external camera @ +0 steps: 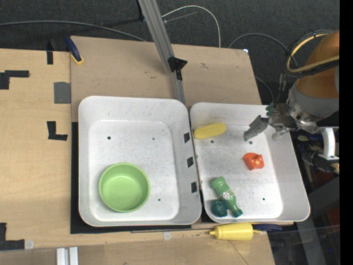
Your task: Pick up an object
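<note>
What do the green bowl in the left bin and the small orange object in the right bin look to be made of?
The round lime-green bowl looks like moulded plastic: uniform colour, smooth matte surface, thick rounded rim. The small orange-red blocky object also looks like plastic or rubber, with solid saturated colour and no visible sheen; it is too small to say more.

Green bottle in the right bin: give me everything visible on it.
The green plastic-looking bottle lies on its side on the floor of the right white bin, near that bin's front-left corner. It is light green with pale speckled markings on the body, and one end, toward the bin's front, is a darker teal part, rounded; what that part is cannot be told. Its long axis runs diagonally. Nothing grips it: the tool is apart, further back in the same bin. The small orange block lies near but not touching.
</note>
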Controlling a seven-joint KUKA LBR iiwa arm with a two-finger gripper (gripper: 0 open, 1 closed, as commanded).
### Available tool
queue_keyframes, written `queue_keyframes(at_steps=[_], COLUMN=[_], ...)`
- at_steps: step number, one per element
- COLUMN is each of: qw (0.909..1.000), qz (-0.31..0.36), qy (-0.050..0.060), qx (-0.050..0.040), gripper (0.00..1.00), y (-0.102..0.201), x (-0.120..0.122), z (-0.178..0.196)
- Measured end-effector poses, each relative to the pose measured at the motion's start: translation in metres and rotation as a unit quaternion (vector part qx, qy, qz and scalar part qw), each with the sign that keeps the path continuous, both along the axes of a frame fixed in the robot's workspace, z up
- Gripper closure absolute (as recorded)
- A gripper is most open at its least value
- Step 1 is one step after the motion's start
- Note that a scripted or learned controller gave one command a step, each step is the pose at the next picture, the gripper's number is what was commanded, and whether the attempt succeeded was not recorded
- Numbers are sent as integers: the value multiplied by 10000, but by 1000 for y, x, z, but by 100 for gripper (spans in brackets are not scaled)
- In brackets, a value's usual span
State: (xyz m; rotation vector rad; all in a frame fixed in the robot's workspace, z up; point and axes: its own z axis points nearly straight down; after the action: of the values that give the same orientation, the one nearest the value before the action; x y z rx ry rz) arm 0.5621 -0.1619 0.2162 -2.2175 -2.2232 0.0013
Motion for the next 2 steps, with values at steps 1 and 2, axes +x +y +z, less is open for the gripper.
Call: queue_keyframes(at_steps=[1,2], qw=[10000,10000], qz=[-1,-4], qy=[-1,33], qx=[0,1], gripper=[0,0], y=[0,4], x=[0,-3], z=[0,-64])
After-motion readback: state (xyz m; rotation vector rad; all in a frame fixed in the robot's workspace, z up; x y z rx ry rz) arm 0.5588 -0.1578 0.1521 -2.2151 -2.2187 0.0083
